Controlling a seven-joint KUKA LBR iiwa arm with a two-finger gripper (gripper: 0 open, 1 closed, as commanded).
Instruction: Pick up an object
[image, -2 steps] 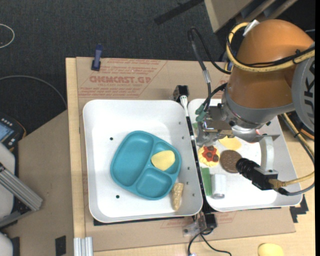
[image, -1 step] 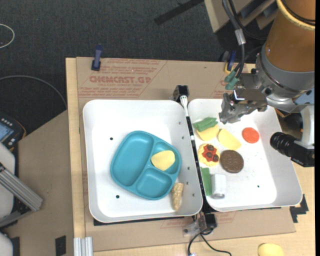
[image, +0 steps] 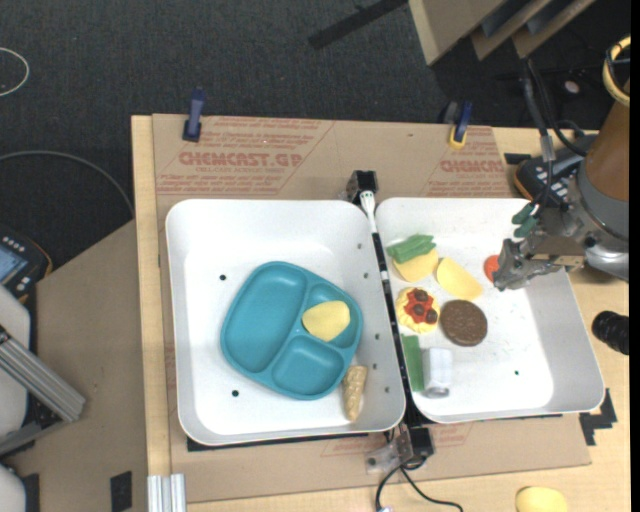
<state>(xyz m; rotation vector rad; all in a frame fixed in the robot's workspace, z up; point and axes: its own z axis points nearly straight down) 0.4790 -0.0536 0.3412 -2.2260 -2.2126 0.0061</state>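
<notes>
My gripper (image: 508, 272) hangs low over the upper right part of the right bin (image: 560, 380). A small red object (image: 491, 266) lies against its left side, partly hidden by it. To the left in the same bin lie a green leafy piece (image: 412, 246), two yellow pieces (image: 416, 267) (image: 459, 279), a yellow round with red spots (image: 417, 309), a brown disc (image: 464, 324), a green stick (image: 411, 361) and a small white cylinder (image: 437, 369).
The left bin (image: 200, 260) bears a teal divided plate (image: 262, 325) with a pale yellow piece (image: 326, 319) in its right compartment. A tan peanut-shaped object (image: 354, 391) lies beside the plate at the bin's lower right. A black divider (image: 374, 240) runs between the bins.
</notes>
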